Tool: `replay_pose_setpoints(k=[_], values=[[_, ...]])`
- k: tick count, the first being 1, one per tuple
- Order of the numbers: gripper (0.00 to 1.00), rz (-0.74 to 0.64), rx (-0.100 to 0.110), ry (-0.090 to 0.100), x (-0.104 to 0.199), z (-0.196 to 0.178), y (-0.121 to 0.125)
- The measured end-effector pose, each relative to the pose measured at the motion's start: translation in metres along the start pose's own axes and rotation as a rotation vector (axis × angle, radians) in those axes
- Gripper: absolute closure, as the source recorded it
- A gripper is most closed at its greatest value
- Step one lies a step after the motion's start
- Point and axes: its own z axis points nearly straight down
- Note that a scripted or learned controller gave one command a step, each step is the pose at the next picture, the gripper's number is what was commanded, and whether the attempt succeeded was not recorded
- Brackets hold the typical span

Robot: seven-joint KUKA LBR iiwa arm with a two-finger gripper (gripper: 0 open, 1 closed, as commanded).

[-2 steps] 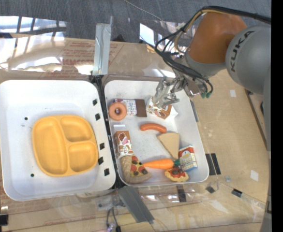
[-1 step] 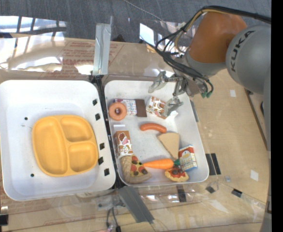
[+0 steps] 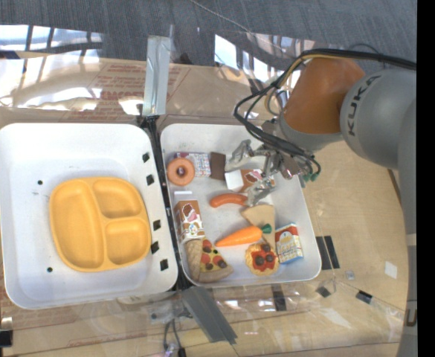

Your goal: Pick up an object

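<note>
Your end effector (image 3: 256, 171) hangs low over the upper part of the right bin (image 3: 311, 238), its metal fingers spread apart with nothing between them. One fingertip (image 3: 258, 192) sits close above the sausage (image 3: 228, 199), which looks like the nearest candidate for the pick.

Start with what lies nearest the camera. The pizza slice (image 3: 210, 259), the small round pizza (image 3: 262, 259) and the juice carton (image 3: 289, 244) crowd the bin's lower wall, with the carrot (image 3: 241, 236) just above them and the sandwich wedge (image 3: 259, 215) touching it. A wide descent here would, I judge, catch two toys at once.

Farther up, the sausage sits near a white-and-red packet (image 3: 248, 177) partly under the fingers. If you close now, one finger may land on the packet and push the sausage away. The sausage is round and smooth, so it could roll out of a shallow pinch.

Farthest, the donut (image 3: 181, 172) and the brown block (image 3: 217, 165) lie near the upper wall, where the cables (image 3: 258, 103) could snag. The left bin (image 3: 24, 155) holds only the yellow tray (image 3: 98, 222).
</note>
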Motion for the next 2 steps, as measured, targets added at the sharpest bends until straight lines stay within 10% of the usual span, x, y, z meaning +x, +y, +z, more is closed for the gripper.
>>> replay_pose_setpoints(k=[1, 2], values=[[0.00, -0.346, 0.003, -0.005, 0.043, 0.010, 0.012], [0.00, -0.248, -0.003, 0.002, 0.071, 0.015, 0.074]])
